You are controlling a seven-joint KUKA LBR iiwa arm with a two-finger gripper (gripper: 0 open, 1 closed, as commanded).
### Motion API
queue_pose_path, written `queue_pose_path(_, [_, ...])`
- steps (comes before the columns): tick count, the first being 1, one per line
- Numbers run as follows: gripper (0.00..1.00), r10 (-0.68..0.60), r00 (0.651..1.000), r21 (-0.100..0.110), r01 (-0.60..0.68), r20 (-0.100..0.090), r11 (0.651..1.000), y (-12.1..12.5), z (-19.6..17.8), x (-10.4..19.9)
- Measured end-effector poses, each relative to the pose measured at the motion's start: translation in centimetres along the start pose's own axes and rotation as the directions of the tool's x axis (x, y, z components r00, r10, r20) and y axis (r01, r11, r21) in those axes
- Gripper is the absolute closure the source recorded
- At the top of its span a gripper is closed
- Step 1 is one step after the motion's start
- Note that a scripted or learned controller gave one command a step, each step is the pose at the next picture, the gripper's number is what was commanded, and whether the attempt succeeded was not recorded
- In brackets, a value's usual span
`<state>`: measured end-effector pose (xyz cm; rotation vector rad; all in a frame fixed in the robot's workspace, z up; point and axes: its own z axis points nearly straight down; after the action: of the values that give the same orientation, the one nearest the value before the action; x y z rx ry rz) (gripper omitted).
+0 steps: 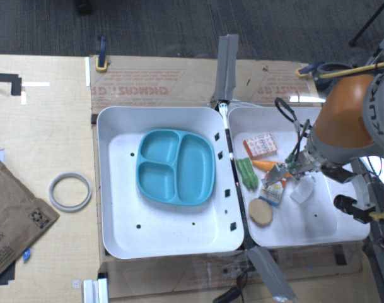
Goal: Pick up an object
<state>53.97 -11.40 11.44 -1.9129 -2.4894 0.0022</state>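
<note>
Hidden: the arm (pixel 346 112) is reaching in from the right, its grey and orange wrist covering part of the right bin (pixel 318 229) and running off the picture's edge
Claw: the claw (pixel 286 172) is sitting low among the objects in the right bin; too small and cluttered to tell how far it is opening or whether it is gripping anything
Objects: a green vegetable (pixel 246 173), an orange carrot (pixel 263 165), a red and white packet (pixel 260 146), a small blue packet (pixel 273 192) and a round tan biscuit (pixel 261 213) are lying close together at the right bin's left side, just beside the claw
Left bin: the left bin (pixel 116 226) is holding a blue divided plate (pixel 176 167)
Worktop: a pale wooden worktop (pixel 34 137) is carrying a tape ring (pixel 70 190) and a brown paper bag (pixel 12 216), cut off at the left
Room: dark carpet (pixel 179 11) is showing beyond
</note>
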Motion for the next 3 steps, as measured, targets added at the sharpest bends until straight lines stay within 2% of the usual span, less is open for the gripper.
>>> queue_pose_path(1, [0.00, 0.144, 0.990, -0.002, -0.144, 0.001, 0.990, 2.1, 2.3, -0.2])
queue_pose_path(2, [0.00, 0.073, 0.997, -0.002, -0.073, 0.001, 0.997, 6.8, 2.2, -0.3])
queue_pose_path(3, [0.00, 0.078, 0.997, -0.003, -0.078, 0.002, 0.997, 9.0, 2.2, -3.0])
